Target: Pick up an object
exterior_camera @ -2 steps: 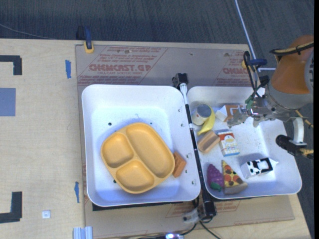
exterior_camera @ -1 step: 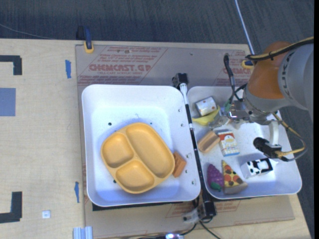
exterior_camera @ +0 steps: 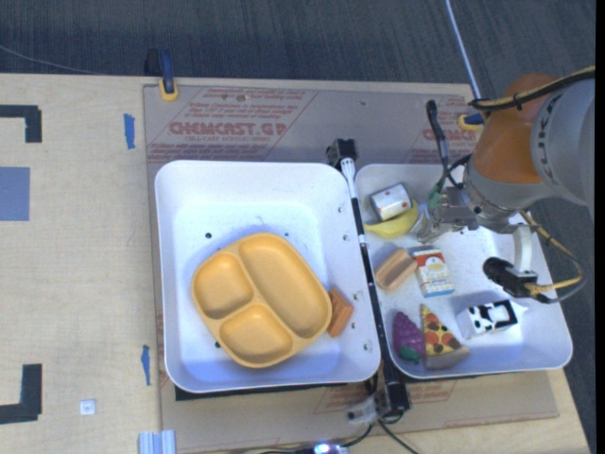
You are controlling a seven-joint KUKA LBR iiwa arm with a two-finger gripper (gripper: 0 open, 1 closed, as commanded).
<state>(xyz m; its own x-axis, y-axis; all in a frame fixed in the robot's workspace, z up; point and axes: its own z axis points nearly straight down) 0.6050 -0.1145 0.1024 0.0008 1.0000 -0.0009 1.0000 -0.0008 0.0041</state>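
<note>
Yellow banana (exterior_camera: 392, 222) lies just left of my gripper (exterior_camera: 437, 218), under a small white box (exterior_camera: 390, 200), in the right bin (exterior_camera: 558, 343). My tip hangs low over that bin's upper part; whether I am spread or closed I cannot tell. I judge this the approach, nothing held. Next I need to settle over one item, perhaps the red-and-white carton (exterior_camera: 433, 272) below me, and close.

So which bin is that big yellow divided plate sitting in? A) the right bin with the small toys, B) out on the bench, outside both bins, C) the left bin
C: the yellow divided plate lies inside the left bin, while the banana, pizza slice and other small toys lie in the right bin.
</note>
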